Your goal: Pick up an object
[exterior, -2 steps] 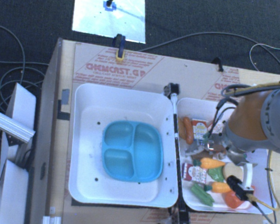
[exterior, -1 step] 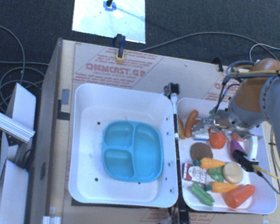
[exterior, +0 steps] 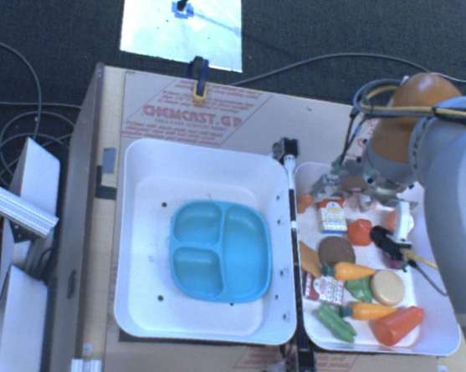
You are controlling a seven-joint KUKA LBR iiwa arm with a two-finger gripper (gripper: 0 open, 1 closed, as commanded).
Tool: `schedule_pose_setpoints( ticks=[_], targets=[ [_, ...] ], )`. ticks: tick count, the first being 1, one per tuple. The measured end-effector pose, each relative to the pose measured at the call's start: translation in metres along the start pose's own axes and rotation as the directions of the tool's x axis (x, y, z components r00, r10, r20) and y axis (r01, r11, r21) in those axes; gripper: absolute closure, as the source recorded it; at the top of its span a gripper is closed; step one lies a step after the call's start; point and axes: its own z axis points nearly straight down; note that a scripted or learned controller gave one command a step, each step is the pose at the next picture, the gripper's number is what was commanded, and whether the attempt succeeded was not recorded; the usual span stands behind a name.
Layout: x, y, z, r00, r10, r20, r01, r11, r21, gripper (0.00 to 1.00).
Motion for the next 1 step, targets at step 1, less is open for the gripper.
schedule_pose_setpoints(
  ticks=[1],
  targets=[
    [-0.0317,-0.0635,0.0017,1.000,-0.004,-0.008,0.004,1.000,-0.011,0.00]
  ],
)
